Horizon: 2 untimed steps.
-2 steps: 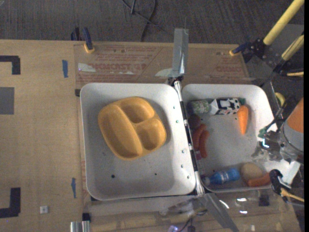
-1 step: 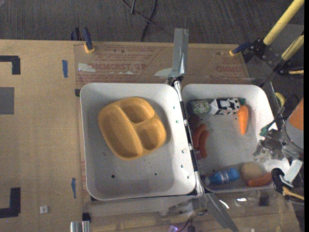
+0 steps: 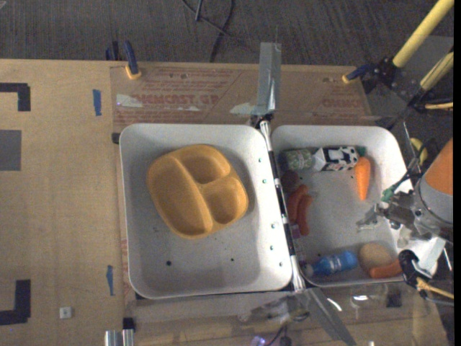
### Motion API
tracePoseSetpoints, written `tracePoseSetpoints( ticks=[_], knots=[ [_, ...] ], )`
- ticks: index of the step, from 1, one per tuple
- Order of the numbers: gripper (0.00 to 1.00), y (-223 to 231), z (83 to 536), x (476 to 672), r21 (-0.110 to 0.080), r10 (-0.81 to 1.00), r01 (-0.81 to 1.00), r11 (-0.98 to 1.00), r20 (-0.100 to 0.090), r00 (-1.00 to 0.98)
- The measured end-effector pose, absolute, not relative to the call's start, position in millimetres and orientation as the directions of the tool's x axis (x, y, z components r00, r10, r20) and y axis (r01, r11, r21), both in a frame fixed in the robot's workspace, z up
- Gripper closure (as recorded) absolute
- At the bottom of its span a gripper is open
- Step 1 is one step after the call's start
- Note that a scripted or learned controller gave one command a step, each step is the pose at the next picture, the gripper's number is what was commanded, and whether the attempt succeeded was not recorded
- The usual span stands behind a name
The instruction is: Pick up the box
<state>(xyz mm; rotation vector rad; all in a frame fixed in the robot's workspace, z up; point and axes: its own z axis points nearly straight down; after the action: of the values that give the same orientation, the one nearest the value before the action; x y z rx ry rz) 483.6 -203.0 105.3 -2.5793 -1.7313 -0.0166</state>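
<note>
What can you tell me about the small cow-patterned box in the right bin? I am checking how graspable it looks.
The small black-and-white cow-patterned carton box lies on its side, lengthwise along the far wall of the right white bin. It looks like printed cardboard. Its left end meets a pale green wrapped item; an orange carrot lies close by its right end. Nothing rests on top.

dark carpet floor (image 3: 86, 13) w/ cables (image 3: 209, 6), plywood bench (image 3: 57, 193), black tape marks (image 3: 18, 96)
</note>
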Motion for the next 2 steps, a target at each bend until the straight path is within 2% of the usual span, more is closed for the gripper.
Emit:
tracePoseSetpoints(
  ticks=[1,2],
  knots=[
    [0.00,-196.8,322.5,480.3,0.000,0.911,0.911,-0.413,-0.001,0.413],
    [1.00,-195.8,332.4,481.5,0.001,0.912,0.912,-0.409,-0.003,0.409]
  ],
)
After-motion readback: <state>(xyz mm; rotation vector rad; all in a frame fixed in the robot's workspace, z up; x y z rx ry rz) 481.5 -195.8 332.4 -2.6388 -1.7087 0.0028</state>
